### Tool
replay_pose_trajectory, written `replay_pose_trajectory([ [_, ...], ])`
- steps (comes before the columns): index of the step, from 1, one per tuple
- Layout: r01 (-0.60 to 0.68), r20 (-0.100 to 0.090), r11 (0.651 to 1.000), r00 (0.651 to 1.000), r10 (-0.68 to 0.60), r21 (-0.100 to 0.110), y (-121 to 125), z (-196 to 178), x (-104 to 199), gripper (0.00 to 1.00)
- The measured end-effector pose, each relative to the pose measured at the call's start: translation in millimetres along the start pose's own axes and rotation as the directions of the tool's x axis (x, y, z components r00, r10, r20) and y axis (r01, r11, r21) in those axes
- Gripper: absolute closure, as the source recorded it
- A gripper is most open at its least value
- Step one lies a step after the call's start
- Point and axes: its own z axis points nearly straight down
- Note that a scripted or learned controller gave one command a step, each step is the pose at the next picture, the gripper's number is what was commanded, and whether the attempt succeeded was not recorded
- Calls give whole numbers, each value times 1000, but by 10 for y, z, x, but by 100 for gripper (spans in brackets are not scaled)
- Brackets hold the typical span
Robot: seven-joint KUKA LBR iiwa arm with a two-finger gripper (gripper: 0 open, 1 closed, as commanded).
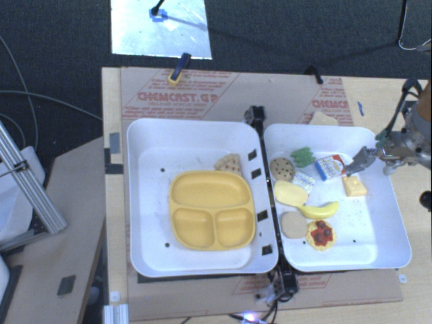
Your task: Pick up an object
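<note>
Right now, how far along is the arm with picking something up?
Done: the gripper has reached the right bin and sits low by the cheese wedge and the small carton. In hand: nothing visibly held. Left: grasp and lift an item. The yellow tray lies in the left bin.

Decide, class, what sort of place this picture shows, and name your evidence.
Probably a robot-testing lab bench: a robot gripper reaches over two white bins, one holding toy food like a banana, the other a yellow divided plate.
</note>
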Motion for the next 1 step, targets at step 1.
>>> replay_pose_trajectory([
  [1,5,-5,1000,1000,-5,9,-6,1014,577,0],
])
